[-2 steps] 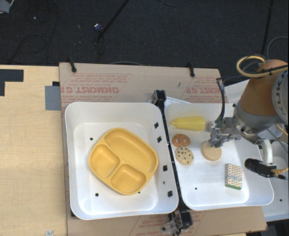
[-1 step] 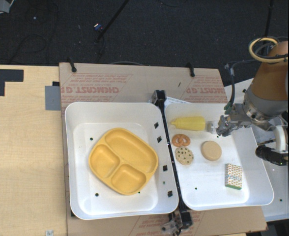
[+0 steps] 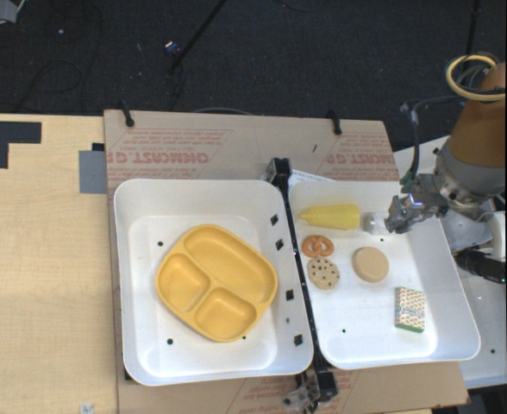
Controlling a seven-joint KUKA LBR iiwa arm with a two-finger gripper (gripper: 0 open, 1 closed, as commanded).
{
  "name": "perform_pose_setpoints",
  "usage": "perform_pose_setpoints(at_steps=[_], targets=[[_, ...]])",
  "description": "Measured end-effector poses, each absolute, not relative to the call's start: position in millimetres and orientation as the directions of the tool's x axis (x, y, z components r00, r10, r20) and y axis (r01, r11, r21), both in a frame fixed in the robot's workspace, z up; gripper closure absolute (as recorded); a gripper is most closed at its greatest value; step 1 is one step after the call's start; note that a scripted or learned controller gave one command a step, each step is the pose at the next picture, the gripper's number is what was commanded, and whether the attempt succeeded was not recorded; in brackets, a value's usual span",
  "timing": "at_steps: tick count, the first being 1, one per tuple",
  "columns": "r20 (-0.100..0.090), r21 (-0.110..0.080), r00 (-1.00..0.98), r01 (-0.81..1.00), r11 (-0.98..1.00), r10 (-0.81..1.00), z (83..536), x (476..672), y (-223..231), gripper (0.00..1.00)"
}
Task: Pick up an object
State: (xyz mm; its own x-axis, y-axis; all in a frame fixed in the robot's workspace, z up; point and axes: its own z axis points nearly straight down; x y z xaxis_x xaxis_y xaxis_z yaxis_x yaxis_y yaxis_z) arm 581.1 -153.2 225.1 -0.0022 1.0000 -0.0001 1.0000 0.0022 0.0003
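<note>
The tool [image 3: 397,215] sits low over the right bin [image 3: 447,335], just right of the yellow corn cob [image 3: 330,216]; whether it is open or closed cannot be told. A pretzel [image 3: 317,247], cookie [image 3: 323,272], tan disc [image 3: 371,264] and small box [image 3: 409,308] lie nearby, and the left bin [image 3: 141,205] holds a yellow divided tray [image 3: 216,281]

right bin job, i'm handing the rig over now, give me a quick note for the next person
Gripper: low over the right bin, near its upper edge, just right of the corn. Nothing seen between its fingers; open or shut can't be told.
Right bin also holds a pretzel, cookie, tan disc and small carton.
Left bin: yellow tray.
Done: nothing lifted yet.
Left: grasp one item and raise it.
</note>
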Motion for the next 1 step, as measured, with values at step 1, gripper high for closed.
perform_pose_setpoints(at_steps=[1], targets=[[0.003, -0.003, -0.005, 1.0, 0.005, 1.0, 233.1, 578.2, -96.2, 1.0]])
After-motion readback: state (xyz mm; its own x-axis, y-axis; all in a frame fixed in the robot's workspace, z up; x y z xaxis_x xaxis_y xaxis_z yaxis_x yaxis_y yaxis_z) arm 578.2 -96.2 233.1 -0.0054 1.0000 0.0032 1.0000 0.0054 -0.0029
